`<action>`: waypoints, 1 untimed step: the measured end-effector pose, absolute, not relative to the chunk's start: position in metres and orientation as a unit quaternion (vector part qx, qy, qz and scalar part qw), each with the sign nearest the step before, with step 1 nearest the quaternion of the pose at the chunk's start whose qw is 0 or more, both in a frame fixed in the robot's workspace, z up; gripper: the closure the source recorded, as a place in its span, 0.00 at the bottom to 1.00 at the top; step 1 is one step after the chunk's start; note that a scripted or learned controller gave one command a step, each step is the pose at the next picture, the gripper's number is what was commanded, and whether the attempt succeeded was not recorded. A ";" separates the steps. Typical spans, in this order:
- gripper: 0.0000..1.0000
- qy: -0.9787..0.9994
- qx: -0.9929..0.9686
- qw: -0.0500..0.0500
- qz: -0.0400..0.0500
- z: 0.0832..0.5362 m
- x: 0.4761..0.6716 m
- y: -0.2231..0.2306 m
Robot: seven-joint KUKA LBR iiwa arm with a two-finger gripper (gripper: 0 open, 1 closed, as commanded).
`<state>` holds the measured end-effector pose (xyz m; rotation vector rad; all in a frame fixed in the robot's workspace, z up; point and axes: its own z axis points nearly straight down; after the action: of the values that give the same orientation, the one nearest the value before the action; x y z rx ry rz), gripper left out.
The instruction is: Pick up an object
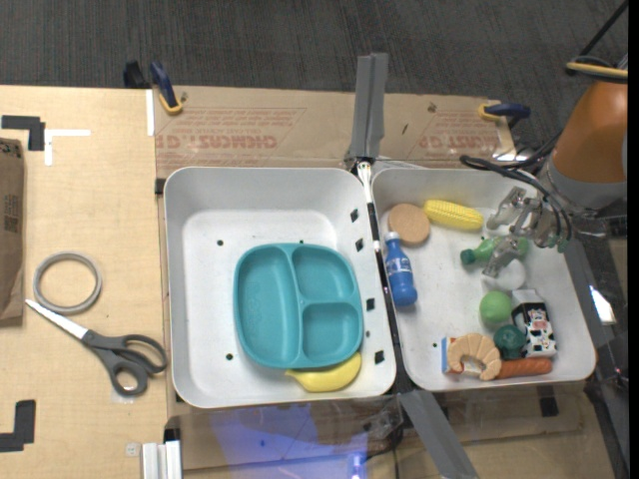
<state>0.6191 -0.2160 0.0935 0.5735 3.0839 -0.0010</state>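
The metal 2-finger gripper (502, 250) pinches 1 small green plastic object (477, 254) at the right bin's (577, 297) upper right; 1 teal divided plate (298, 304) and 1 yellow banana (327, 375) occupy the left bin (190, 267).

You are looking down on a light wooden bench (80, 168) standing on a dark grey carpeted floor (300, 18). A sheet of brown cardboard (260, 128) with printed lettering lies across the bench, held by blue clamps (165, 86) at its far edge. On the bench's left part you see a roll of tape (68, 281), grey-handled scissors (105, 345) and black corner marks (25, 128). Lighting is even.
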 end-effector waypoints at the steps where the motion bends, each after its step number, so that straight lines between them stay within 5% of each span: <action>1: 0.00 0.991 0.131 0.014 -0.001 0.099 0.524 -0.199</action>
<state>0.5245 -0.1994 0.0991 0.4088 3.0860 -0.0031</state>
